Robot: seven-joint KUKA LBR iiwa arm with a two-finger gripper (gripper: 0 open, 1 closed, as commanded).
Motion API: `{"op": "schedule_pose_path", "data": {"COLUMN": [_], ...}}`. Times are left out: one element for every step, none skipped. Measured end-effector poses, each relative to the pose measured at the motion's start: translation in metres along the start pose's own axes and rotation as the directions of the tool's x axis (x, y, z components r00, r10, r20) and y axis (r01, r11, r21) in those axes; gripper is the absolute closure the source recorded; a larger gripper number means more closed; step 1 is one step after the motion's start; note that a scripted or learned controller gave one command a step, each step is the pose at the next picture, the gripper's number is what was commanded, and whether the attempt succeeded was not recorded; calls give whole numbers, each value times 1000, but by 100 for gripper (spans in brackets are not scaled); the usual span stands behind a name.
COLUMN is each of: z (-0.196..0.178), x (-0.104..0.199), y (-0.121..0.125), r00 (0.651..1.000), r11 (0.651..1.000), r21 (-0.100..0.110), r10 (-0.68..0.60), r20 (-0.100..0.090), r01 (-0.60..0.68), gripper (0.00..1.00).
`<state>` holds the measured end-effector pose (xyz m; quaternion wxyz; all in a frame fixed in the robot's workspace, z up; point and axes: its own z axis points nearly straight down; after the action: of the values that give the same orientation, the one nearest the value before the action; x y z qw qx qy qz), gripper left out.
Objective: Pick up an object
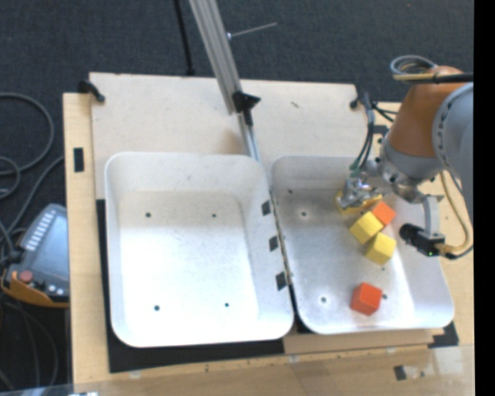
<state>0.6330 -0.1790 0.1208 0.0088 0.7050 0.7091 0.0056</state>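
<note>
Several small blocks lie in the right bin (412, 299). Two yellow blocks (365, 227) (380, 248) sit close together near its right side, with a small orange block (384, 214) just above them. An orange-red cube (366, 298) rests alone near the bin's front. My gripper (357, 193) is low over the upper right part of this bin, just left of the orange block. A bit of yellow (346, 202) shows right beneath it. The grey arm with its orange band (421, 122) reaches in from the right.
The left bin (190, 246) stands beside the right one, their rims meeting at the middle. A slanted aluminium post (219, 48) rises from behind the bins. Cables and a teach pendant (41, 254) lie off the bench to the left.
</note>
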Motion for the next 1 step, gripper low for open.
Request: {"op": "schedule_pose_path", "data": {"z": [0], "x": [1], "y": [-1], "r00": [1000], "r11": [1000], "r21": [-1], "r10": [2], "r20": [-2], "r01": [-2], "gripper": [0]}}
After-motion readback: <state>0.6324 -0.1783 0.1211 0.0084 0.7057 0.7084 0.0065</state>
